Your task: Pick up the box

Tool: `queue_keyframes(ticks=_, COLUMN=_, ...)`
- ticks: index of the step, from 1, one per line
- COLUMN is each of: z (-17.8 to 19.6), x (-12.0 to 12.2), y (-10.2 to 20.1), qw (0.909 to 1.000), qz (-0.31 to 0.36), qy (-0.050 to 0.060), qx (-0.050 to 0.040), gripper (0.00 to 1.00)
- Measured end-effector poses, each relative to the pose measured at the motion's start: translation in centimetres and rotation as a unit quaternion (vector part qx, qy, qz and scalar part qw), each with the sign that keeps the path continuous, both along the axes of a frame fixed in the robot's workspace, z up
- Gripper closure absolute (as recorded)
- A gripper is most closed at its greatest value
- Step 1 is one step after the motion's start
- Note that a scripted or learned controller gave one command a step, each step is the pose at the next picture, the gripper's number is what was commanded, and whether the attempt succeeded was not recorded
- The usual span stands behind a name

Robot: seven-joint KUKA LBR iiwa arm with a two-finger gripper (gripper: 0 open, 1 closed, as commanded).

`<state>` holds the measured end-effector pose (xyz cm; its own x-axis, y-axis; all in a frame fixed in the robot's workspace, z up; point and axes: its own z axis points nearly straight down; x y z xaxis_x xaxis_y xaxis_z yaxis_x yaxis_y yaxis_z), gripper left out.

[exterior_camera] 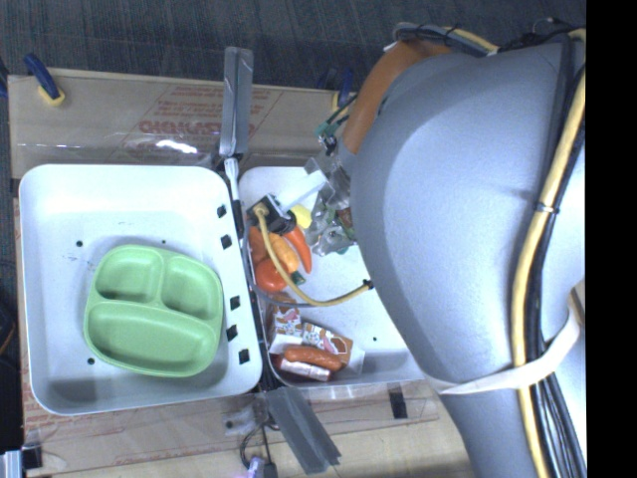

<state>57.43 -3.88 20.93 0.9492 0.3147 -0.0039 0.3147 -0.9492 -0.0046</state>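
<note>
A small box (312, 345) with a red and white printed top and sausages pictured on it lies flat near the front left corner of the right bin (383, 342). My gripper (325, 222) hangs over the back half of that bin, above a heap of orange and yellow toy food (282, 252). It sits well behind the box and apart from it. The bulky grey arm (468, 197) covers most of the right bin.
The left bin (50, 267) holds a green divided plate (154, 310). A metal divider bar (236, 108) runs between the bins. A yellow cable loops down over the food heap. Cardboard lines the bench behind the bins.
</note>
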Motion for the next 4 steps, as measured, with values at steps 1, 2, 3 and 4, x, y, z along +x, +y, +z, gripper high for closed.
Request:
queue_keyframes(ticks=1, z=0.8, x=0.0, y=0.3, qw=1.0000, qz=0.005, qy=0.004, qx=0.0010, gripper=1.00)
queue_keyframes(ticks=2, z=-7.7, x=-5.0, y=-6.3, qw=0.9984, qz=-0.057, qy=0.001, qx=0.0002, gripper=1.00)
queue_keyframes(ticks=3, z=0.6, x=-3.2, y=-5.6, qw=0.9984, qz=-0.056, qy=-0.001, qx=-0.0002, gripper=1.00)
queue_keyframes(ticks=4, z=-1.9, x=-5.2, y=4.6, qw=0.9989, qz=-0.047, qy=0.001, qx=-0.0001, gripper=1.00)
